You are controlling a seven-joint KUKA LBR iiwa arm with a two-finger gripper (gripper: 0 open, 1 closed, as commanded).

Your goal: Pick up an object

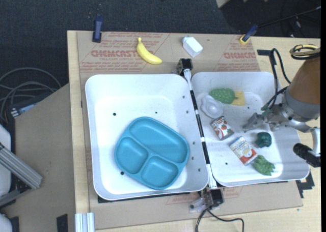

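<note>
- Reaching in from the right, the arm is seen over the right bin, its orange band at the right edge.
- The gripper is held low over the middle of that bin, pointing left; whether its fingers are wide or narrow cannot be told, and nothing is seen between them.
- A dark green ball lies just beside the gripper, on its near side.
- A small carton lies left of the ball, and a green toy lies near the bin's near right corner.
- A red packet lies near the bin's left wall, with a clear cup just beyond it.
- A green and yellow toy lies at the far side of the bin.
- A blue tray with three compartments is set in the left bin, toward its near side.
- A banana and a white block lie on the bench beyond the bins, well apart from each other.
</note>
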